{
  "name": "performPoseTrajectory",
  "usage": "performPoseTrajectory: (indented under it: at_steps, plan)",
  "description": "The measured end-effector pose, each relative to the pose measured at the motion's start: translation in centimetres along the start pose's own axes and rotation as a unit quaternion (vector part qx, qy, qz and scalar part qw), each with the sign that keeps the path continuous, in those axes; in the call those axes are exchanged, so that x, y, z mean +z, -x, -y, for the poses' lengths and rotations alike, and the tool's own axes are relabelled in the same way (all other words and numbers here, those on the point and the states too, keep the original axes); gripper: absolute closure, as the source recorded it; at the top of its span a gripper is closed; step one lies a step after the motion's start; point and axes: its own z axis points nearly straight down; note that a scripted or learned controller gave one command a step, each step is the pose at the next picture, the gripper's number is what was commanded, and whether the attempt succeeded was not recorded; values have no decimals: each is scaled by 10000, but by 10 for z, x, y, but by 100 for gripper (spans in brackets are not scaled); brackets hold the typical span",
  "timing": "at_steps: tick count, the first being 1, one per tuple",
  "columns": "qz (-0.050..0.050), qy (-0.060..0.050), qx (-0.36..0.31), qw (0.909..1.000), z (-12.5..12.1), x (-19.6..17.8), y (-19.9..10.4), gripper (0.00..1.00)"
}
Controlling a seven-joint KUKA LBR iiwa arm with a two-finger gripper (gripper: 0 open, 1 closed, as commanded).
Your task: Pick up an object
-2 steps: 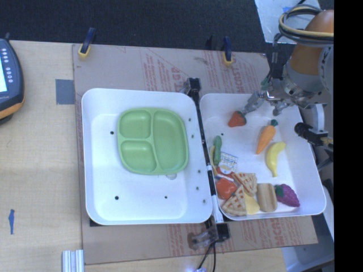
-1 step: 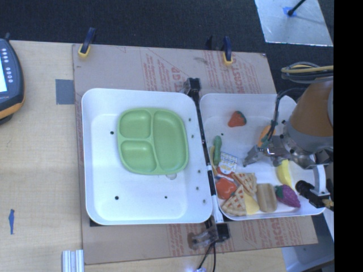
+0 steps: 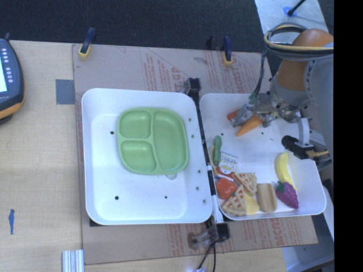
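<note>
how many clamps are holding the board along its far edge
2. One yellow-tipped clamp grips the far edge of the cardboard sheet near its left corner; one blue clamp grips it farther right, behind the right bin. The arm may hide more.

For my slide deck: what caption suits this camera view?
KUKA arm's gripper hovering by a toy carrot in the right bin; green divided plate in the left bin.

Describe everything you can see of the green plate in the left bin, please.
The green plate is pale green, matte like plastic, with rounded corners and three compartments: two at the far side, one at the near left. It lies flat, slightly turned, in the far half of the left bin, on its white floor. Nothing lies in it.
</note>
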Motion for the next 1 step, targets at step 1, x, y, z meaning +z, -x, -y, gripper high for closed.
performPoseTrajectory:
  at_steps: [1]
  plan:
    - [-10, -62, 14, 10000, -5, 1, -32, 0]
